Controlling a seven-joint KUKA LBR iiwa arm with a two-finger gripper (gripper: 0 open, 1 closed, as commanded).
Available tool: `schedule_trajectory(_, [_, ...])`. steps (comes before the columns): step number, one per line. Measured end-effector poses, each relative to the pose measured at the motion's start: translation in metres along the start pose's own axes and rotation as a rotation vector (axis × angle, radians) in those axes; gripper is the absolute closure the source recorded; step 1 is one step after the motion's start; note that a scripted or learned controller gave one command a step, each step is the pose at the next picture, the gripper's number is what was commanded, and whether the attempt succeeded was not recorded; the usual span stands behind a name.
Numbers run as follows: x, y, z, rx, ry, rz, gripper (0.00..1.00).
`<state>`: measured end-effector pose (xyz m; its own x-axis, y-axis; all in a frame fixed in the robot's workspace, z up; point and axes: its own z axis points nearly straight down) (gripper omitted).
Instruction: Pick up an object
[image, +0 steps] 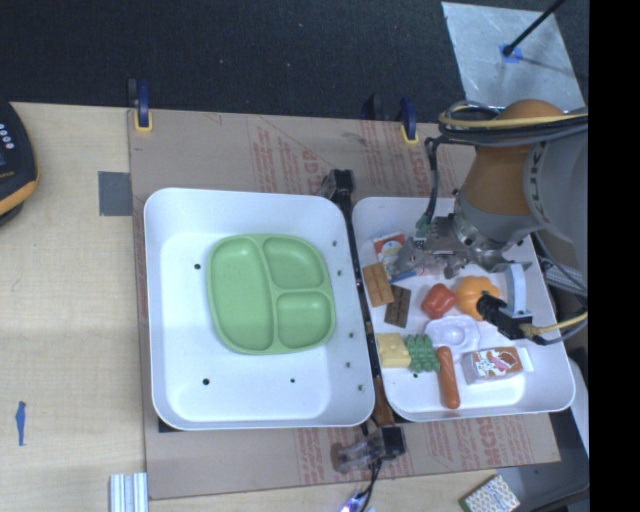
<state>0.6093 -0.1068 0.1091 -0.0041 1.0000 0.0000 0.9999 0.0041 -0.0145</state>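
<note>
Arm reaches in from the right w/ the gripper (428, 252) low over the back part of the right bin (560, 395), close to the toys there. Can't tell if it's closed on anything. Bin holds a red tomato (438, 299), an orange fruit (476, 293), brown cracker (377, 285), dark choc piece (398, 306), yellow cheese block (392, 350), a green veg piece (421, 354), a sausage (448, 378) and a small carton (495, 365). Left bin (175, 400) has a green divided plate (270, 293). Looks like the reach/descend step, no pick confirmed. Next probably needs a drop onto one item, a clean squeeze, then a straight lift; items sit close, so a neighbour may get nudged.
</note>
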Motion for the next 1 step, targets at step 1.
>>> schedule_trajectory(1, [-0.0185, 0.0508, 0.0098, -0.011, 0.007, -0.005, 0.0])
